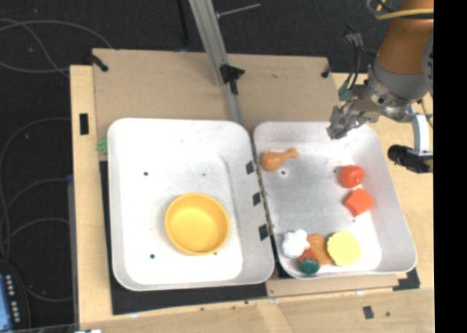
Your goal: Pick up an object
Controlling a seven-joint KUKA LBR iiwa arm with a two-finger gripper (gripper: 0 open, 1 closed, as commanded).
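Note:
My gripper hangs over the far edge of the right bin, well above the objects and with nothing visibly between its tips. In that bin an orange drumstick-shaped toy lies near the left wall. A red round toy and an orange block sit toward the right side. At the near edge a white piece, a small orange piece, a teal piece and a yellow disc are clustered together. A yellow bowl stands in the left bin.
A slanted metal pole rises from behind the gap between the bins. The brown bench board extends behind both bins. Cables hang beside the arm's orange band at upper right.

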